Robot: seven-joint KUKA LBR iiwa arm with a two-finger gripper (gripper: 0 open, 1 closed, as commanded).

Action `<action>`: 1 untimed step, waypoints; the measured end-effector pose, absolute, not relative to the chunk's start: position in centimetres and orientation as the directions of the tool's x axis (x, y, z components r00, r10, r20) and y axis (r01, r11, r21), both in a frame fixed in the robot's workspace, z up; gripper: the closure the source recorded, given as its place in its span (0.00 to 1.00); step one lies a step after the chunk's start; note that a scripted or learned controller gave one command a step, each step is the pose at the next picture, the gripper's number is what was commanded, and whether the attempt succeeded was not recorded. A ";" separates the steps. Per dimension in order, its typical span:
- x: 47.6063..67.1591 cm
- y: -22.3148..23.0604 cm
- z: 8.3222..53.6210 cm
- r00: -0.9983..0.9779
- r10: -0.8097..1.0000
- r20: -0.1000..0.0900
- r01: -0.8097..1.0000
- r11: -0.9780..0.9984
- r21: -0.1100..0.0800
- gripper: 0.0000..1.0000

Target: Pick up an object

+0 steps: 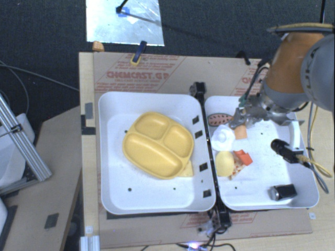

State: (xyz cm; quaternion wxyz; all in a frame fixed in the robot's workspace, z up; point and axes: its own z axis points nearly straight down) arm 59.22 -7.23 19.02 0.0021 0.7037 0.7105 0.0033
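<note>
The right bin (303, 192) holds several small things. A small orange block (241, 134) lies just below my gripper (237, 120), which hangs low over the bin's far left part. A white round piece (223, 137) sits left of the block. A pink oval item (214, 120) lies by the far left wall, partly behind the gripper. Nearer the front are a pale yellow fruit (224, 164) and a red-orange piece (243, 157) touching it. A black and silver cylinder (282, 192) rests near the front right corner. Nothing visibly sits between the gripper's tips.
The left bin (112, 192) holds a yellow divided plate (158, 144). A black divider with clips (205, 140) runs between the bins. The arm's grey and orange body (298, 61) leans in over the right bin's far right side.
</note>
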 end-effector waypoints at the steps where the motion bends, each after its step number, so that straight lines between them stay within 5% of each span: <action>1: 52.8 -1.4 22.3 -0.009 1.000 0.003 1.000 0.009 -0.001 1.00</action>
